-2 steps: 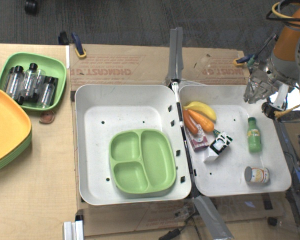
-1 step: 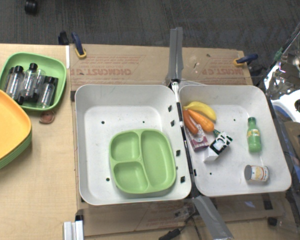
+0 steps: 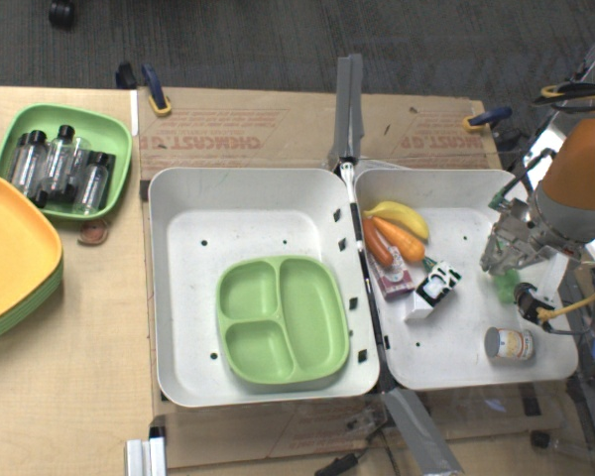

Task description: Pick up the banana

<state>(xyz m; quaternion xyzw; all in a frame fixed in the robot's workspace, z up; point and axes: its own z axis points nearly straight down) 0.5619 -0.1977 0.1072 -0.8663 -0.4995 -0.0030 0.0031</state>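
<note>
banana (image 3: 399, 215) half hidden by carrot (image 3: 397, 236), orange plates (image 3: 15, 256) cropped left

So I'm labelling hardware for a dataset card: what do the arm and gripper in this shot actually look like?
The arm is grey with a broad orange band above the wrist. The gripper is bare grey metal with thin, spindly linkage parts. Black cables loop beside the arm, and a yellowish cable runs below it. No markings are readable.

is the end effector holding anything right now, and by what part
Nothing is held. The end effector hangs over the right side of the right bin, while the banana lies untouched at that bin's upper left.
</note>
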